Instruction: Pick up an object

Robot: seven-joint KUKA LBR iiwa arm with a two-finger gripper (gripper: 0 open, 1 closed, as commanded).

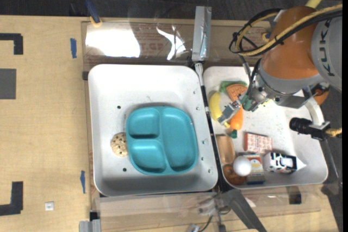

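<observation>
- A tan bench (38,133) carries two white bins: the left bin (103,89) holds a teal tray (161,138) and a cookie (118,144).
- The right bin (318,168) is crowded with a banana (216,105), carrot (235,120), box (257,142), egg (242,166) and carton (283,162).
- The gripper (239,103) sits low over the carrot and banana; whether it is parted or clenched I cannot tell.
- To grasp well, I would centre on one item, likely the carrot, straddle its narrow width, keep off the banana, and lift straight.
</observation>
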